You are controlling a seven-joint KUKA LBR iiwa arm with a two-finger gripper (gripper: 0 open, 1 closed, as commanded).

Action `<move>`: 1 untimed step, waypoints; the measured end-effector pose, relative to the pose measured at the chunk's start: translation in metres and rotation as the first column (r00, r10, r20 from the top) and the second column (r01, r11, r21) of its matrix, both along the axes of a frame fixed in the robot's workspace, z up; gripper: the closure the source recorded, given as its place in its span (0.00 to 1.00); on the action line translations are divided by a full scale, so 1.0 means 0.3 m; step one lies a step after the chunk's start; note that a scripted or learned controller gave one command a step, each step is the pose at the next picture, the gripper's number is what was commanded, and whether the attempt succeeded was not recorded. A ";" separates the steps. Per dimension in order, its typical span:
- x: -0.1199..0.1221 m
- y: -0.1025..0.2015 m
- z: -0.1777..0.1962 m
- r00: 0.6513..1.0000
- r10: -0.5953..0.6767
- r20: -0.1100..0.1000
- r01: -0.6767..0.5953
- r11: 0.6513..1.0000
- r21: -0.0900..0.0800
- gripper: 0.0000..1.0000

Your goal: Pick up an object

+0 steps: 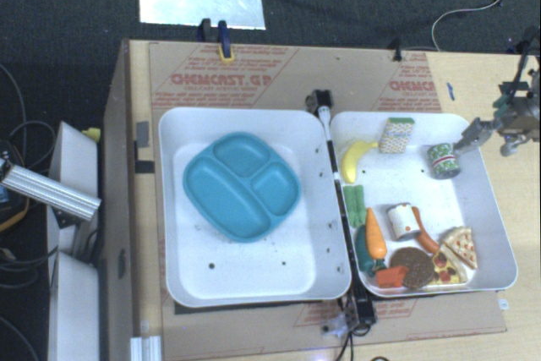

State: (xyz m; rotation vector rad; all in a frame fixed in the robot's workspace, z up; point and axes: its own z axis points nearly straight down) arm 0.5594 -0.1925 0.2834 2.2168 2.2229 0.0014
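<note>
The right bin (pixel 483 182) holds several toy foods. A yellow banana (pixel 356 157) and a speckled cracker box (pixel 396 134) lie at its back. A small green-labelled can (pixel 442 160) stands near the back right. Toward the front are a green vegetable (pixel 356 205), a carrot (pixel 374 234), a white and red cup (pixel 402 221), a sausage (pixel 425 237), a brown patty (pixel 415 265) and a pizza slice (pixel 461 245). My gripper (pixel 470 136) reaches in from the right edge and hangs just above and right of the can, with nothing seen held.
The left bin (pixel 186 266) bears a blue divided plate (pixel 243 185). A black divider (pixel 336 190) runs between the bins. Cardboard (pixel 279 76) covers the bench behind them, with clamps at its back edge. A metal bar (pixel 46 188) lies at far left.
</note>
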 end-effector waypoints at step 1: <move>-0.218 0.074 -0.345 1.000 -0.001 -0.003 0.001 1.000 0.001 0.00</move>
